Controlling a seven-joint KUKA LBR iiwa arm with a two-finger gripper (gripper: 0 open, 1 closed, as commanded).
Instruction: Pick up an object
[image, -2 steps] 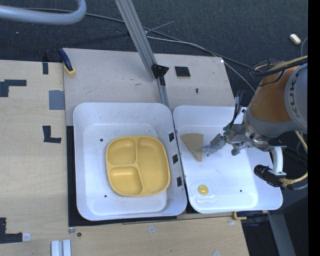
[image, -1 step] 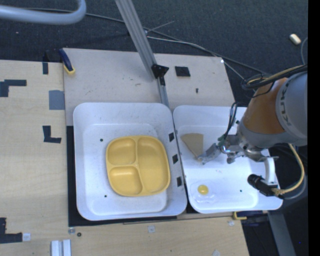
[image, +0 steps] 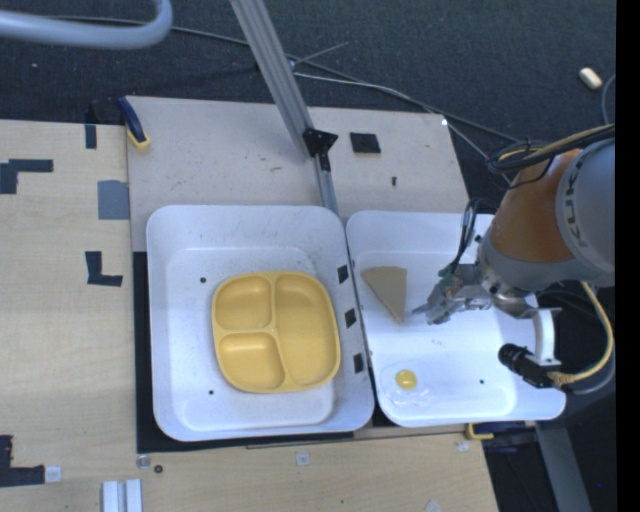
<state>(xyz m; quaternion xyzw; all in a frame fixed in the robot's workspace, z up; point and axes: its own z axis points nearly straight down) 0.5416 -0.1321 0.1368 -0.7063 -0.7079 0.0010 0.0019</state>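
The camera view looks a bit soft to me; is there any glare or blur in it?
Camera view: mildly soft throughout; the white bins look bright, nearly washed out; the yellow plate shows gentle sheen; the tool is small and somewhat blurred; the top-left grey tube is out of focus.

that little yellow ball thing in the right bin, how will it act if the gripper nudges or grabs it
The yellow ball looks small and rounded, so a nudge would probably send it rolling across the right bin's smooth floor. Its curved surface may slip out from between narrow fingers. It seems light for its size, though the view is too coarse to judge hardness. The gripper sits nearer the tan wedge.
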